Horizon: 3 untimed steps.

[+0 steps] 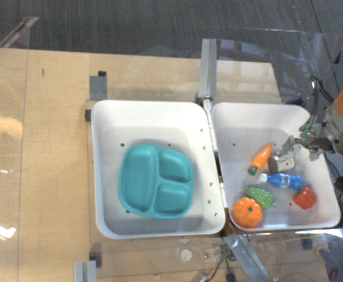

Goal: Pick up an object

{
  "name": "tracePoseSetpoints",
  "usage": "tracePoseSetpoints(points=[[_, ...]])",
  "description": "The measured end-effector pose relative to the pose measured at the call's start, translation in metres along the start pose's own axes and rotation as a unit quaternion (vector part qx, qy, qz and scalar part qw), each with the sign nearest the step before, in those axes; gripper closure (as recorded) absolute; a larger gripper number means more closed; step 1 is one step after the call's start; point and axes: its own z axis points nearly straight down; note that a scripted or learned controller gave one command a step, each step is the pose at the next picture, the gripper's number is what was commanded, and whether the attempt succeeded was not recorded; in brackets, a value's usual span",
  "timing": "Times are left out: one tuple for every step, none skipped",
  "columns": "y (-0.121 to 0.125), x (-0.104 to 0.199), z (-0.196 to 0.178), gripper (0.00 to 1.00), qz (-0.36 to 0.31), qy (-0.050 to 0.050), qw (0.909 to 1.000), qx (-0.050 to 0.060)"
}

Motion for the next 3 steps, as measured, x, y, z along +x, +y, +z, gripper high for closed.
tracePoseSetpoints(points=[[0.039,0.023,0.108,0.0,-0.014,0.0,0.9999,-0.002],[0.079,0.034,0.137,0.0,-0.044,-0.001,0.999,-0.006],[0.083,0.036,0.126,1.0,-0.045,0.0,0.9989,-0.009]])
